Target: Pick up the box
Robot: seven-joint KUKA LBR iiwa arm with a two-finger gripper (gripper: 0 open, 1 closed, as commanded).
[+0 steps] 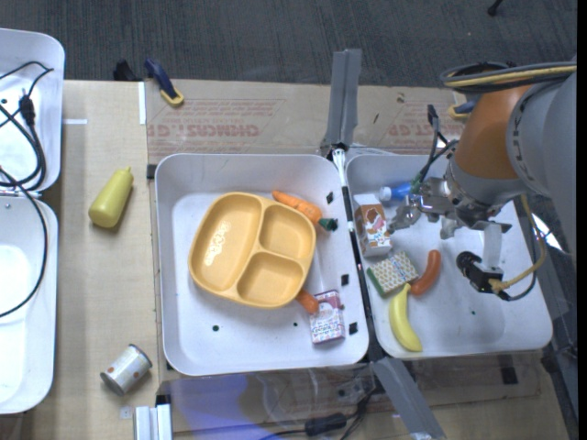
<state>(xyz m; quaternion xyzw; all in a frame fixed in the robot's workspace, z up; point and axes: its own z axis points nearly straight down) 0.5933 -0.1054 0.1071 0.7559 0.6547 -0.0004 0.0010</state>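
Box (373,228), a small carton with a brown and white printed face, lies in the right bin (514,333) close to that bin's left wall, tilted a little. Just below it sits a green-edged patterned packet (393,271), and right of the packet a sausage (425,273) lies at a slant, touching or almost touching the packet. A banana (404,319) lies lower in the same bin, below the packet. A small blue and white thing (393,192) rests near the bin's upper wall.

The pincer (410,211) hangs over the right bin just to the right of the box, on the grey arm (541,126) with its orange band (486,136); nothing sits between its fingers, and whether they are spread or closed cannot be told from this slant.

In the left bin (179,328) a yellow divided plate (254,248) takes the middle, with a carrot (297,206) by its upper right rim and a second small carton (327,316) near the lower right corner. On the table (101,291) outside the bins lie a yellow bottle (111,198) and a tin can (126,368)
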